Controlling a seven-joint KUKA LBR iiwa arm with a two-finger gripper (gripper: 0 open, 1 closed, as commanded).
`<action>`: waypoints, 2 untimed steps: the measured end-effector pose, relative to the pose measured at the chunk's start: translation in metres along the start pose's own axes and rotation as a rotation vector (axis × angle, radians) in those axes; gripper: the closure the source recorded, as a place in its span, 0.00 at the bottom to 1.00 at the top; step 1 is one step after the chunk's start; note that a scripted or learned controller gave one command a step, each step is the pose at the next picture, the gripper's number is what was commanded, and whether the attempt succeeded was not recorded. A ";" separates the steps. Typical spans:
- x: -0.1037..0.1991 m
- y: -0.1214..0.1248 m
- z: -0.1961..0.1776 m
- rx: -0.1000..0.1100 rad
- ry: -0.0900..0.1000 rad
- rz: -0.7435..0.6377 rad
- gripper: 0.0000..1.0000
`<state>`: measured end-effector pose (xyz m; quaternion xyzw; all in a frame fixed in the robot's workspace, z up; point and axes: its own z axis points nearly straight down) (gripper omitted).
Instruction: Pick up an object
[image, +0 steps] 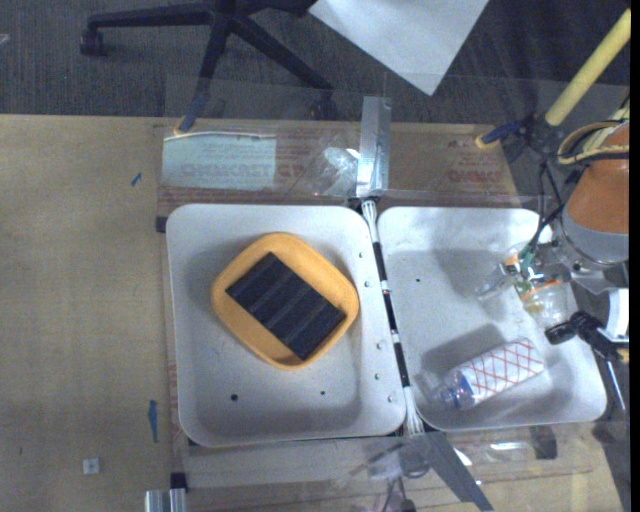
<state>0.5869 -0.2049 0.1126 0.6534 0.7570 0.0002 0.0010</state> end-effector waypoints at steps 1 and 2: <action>0.006 0.012 0.010 -0.001 -0.001 -0.016 1.00; 0.033 0.039 -0.076 -0.001 -0.001 -0.224 1.00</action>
